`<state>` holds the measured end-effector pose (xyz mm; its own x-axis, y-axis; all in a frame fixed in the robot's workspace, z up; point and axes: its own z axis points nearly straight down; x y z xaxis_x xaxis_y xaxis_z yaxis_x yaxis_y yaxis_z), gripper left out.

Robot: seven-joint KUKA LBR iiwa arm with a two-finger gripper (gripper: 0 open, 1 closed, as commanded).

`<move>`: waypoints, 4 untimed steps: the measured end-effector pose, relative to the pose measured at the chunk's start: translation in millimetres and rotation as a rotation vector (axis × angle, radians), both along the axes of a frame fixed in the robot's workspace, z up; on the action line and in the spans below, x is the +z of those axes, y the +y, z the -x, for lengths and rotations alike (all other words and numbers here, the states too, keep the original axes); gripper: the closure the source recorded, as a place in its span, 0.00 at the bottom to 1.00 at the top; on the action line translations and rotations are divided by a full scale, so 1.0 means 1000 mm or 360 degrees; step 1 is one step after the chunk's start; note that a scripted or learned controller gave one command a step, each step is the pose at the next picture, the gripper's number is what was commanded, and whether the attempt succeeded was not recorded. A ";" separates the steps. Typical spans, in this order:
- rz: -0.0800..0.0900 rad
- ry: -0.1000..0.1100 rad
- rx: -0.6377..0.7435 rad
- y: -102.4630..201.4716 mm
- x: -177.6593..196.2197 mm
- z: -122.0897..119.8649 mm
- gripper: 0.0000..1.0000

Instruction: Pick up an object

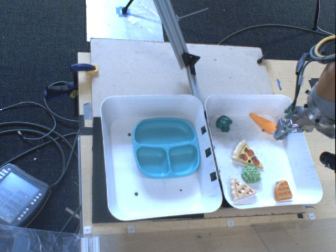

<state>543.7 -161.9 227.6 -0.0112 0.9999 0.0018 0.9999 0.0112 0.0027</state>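
Note:
The right bin (302,156) holds several toy foods. An orange carrot (261,122) lies at its back, with a dark green broccoli piece (224,123) to its left. A pizza slice (247,154) sits mid-bin above a light green bunch (251,174). A second wedge slice (242,189) and an orange waffle-like piece (283,191) lie at the front. My gripper (284,127) hangs low at the bin's right side, just right of the carrot's thick end and close to touching it. Nothing visibly hangs from it.
The left bin (118,193) holds a blue divided plate (166,146). A grey pole (173,28) slants down to the ridge between the bins. Cables lie on the floor at left beside a pendant (18,190).

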 end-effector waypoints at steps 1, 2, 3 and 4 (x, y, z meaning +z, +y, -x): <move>-0.0001 0.0001 0.0003 0.061 0.002 0.000 1.00; -0.0002 0.0002 0.0001 0.117 0.009 0.017 1.00; -0.0002 0.0004 0.0001 0.176 0.003 0.032 1.00; -0.0002 0.0003 0.0000 0.228 -0.001 0.030 1.00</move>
